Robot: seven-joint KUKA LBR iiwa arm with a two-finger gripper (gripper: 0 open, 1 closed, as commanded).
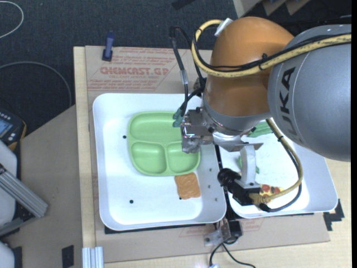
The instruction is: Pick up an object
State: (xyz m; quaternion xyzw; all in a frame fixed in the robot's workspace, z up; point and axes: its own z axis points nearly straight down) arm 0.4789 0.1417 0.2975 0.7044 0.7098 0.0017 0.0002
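Note:
A light green divided plate (152,143) lies in the left bin (111,166). Just off its lower right corner sits a small orange-brown waffle-like piece (188,186). My gripper (190,140) hangs over the plate's right edge, near the wall between the bins, and the big orange and grey wrist above covers most of it. Nothing can be seen held in it. In the right bin (318,197) lie a pale green object (247,164), a small red and yellow item (271,190) and a green scrap (260,130), all partly covered by the arm.
The arm spans the right bin from the right side, with yellow and black cables looping around the wrist. A cardboard sheet (134,68) lies behind the bins with a blue clip (108,47) on it. Bare bin floor lies left of and in front of the plate.

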